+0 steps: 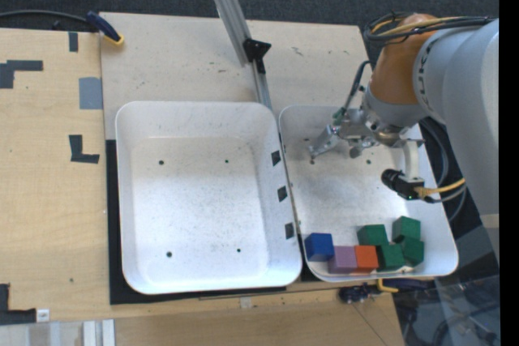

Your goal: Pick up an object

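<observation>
Blue block (319, 245) at the near edge of the right bin (324, 198), beside purple (345, 258) and orange (366, 257) ones, looks light, rigid, grip its flat sides; pincer (320, 148) hangs well apart from it, can't tell its state.

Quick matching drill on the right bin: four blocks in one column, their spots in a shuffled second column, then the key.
Things:
1. blue block
2. purple block
3. orange block
4. green blocks

Places, all in the right bin:
A. clustered in the near right corner
B. between the purple block and the green blocks
C. leftmost of the row, by the wall beside the left bin
D. between the blue block and the orange block

Pairs: 1-C, 2-D, 3-B, 4-A
</observation>
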Robot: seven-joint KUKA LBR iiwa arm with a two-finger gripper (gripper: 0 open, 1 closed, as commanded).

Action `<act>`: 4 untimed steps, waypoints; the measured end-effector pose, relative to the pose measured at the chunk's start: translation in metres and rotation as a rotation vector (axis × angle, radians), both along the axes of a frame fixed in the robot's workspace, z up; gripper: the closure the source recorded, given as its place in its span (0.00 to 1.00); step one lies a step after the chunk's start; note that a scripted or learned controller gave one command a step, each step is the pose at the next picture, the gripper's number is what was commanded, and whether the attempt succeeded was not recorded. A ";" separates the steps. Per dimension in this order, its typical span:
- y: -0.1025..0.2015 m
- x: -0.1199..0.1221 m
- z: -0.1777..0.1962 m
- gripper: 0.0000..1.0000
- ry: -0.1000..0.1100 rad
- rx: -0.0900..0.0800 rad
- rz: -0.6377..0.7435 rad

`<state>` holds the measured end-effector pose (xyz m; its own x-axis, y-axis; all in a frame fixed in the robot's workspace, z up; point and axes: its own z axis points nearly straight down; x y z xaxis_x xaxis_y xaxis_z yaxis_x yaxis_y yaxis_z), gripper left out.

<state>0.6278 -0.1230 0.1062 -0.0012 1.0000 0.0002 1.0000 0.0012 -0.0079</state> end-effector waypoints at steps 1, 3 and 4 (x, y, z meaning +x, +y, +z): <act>0.001 0.002 0.014 1.00 -0.005 0.001 0.001; -0.004 -0.006 0.113 1.00 -0.012 -0.001 0.001; -0.003 -0.005 0.167 1.00 -0.013 -0.001 0.001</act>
<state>0.6228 -0.1261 0.2729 -0.0022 1.0000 -0.0009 1.0000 0.0022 0.0055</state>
